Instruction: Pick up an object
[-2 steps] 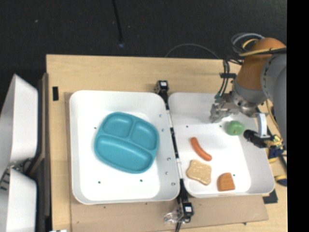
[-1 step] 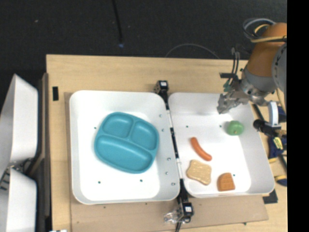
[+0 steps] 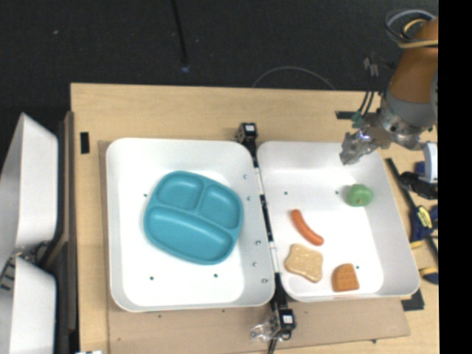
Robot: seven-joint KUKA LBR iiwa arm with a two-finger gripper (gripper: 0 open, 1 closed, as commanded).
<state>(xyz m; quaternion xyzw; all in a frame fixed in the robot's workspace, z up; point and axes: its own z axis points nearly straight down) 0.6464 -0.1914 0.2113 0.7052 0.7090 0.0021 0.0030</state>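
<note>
The left bin [image 3: 118, 220] holds a divided plate [image 3: 193, 217] at its centre. In the right bin [image 3: 398, 271], an apple [image 3: 359, 195] lies upper right, a sausage [image 3: 306, 227] mid-frame, bread [image 3: 304, 262] and a pastry [image 3: 345, 278] along the lower edge.

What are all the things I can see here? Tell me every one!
bench: 1, light wood, under both bins
left bin: 1, white, left half of the bench
right bin: 1, white, beside the left bin
plate: 1, blue with three compartments, middle of the left bin
green ball: 1, green, right bin, far right part
sausage: 1, orange-red, middle of the right bin
toast: 1, tan, near edge of the right bin
orange piece: 1, orange-brown, right of the toast
arm: 1, grey and orange, coming in from the right
gripper: 1, grey, above the far right corner of the right bin
</note>
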